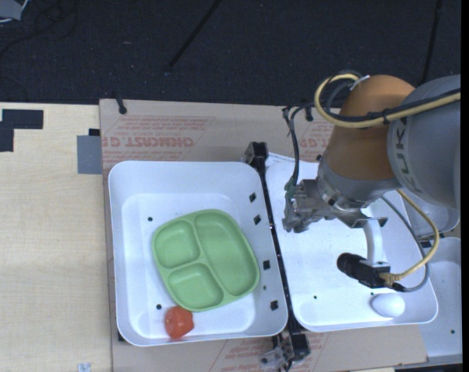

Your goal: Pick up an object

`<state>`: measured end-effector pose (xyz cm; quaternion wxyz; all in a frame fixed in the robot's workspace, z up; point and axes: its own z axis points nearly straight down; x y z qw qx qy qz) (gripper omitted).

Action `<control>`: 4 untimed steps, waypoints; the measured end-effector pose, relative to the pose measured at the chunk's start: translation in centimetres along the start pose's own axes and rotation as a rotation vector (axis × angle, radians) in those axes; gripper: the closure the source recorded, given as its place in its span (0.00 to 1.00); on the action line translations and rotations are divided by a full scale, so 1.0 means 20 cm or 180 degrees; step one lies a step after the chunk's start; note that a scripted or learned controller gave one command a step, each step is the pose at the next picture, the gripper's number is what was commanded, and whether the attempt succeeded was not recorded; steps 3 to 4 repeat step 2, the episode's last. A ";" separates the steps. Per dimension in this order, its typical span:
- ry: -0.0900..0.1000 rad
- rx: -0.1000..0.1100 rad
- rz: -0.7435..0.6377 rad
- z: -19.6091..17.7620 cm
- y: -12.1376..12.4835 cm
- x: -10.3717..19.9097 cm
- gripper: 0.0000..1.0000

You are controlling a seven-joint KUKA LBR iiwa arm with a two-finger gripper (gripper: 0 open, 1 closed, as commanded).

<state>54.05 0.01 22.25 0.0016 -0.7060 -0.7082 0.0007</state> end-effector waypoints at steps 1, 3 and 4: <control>0.0001 -0.0001 -0.0003 -0.05 0.04 0.24 1.00; 0.0002 0.0000 -0.0007 -0.08 0.04 0.52 1.00; 0.0002 0.0000 -0.0007 -0.08 0.04 0.52 1.00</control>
